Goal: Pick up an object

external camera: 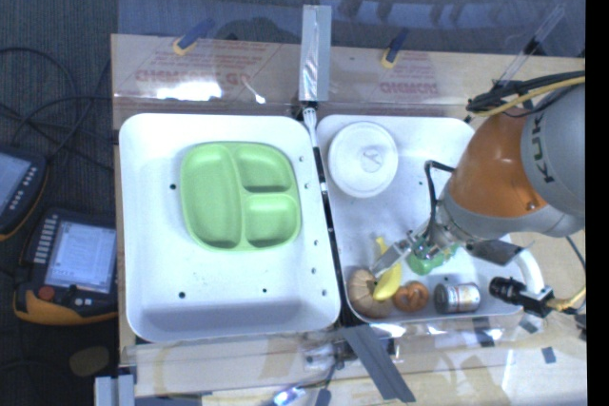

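In the right bin (419,133), my gripper (425,251) hangs low over the front part, just above a cluster of small objects. A yellow banana-shaped toy (386,280) lies under its left side, next to a brown round item (360,288) and an orange-brown fruit (411,297). A small metal can (458,297) lies on its side to the right. A white round bowl (363,157) sits at the back of this bin. The fingers are hidden among green and grey parts, so their state is unclear.
The left bin (143,204) holds a green divided plate (241,195). The arm's orange band (490,176) covers the right bin's right side. A divider (324,204) runs between the bins. Cables and a tablet (76,257) lie left of the bench.
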Controlling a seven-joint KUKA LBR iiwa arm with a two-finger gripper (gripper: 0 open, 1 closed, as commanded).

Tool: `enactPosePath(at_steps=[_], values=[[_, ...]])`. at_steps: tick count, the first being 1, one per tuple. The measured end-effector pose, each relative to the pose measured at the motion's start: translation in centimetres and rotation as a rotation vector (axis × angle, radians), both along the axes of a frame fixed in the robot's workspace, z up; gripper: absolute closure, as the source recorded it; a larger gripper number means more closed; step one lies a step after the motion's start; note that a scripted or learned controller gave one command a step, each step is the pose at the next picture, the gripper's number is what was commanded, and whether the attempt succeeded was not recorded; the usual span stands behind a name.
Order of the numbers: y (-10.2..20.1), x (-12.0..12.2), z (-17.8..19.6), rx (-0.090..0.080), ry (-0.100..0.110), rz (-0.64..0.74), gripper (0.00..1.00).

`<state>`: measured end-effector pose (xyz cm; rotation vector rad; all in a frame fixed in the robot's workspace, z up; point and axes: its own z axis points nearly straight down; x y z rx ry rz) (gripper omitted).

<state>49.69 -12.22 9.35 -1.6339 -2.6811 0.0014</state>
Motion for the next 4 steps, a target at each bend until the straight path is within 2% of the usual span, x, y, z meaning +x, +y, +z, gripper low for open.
enactPosePath(at_steps=[1, 2, 3, 4], values=[[1.3, -1.4, 1.1, 0.001, 0.003, -0.145, 0.00], [1.6, -1.1, -0.5, 0.001, -0.008, -0.366, 0.00], [1.6, -0.9, 0.4, 0.001, -0.011, -0.367, 1.00], [1.6, -0.9, 1.0, 0.001, -0.007, -0.368, 1.00]])
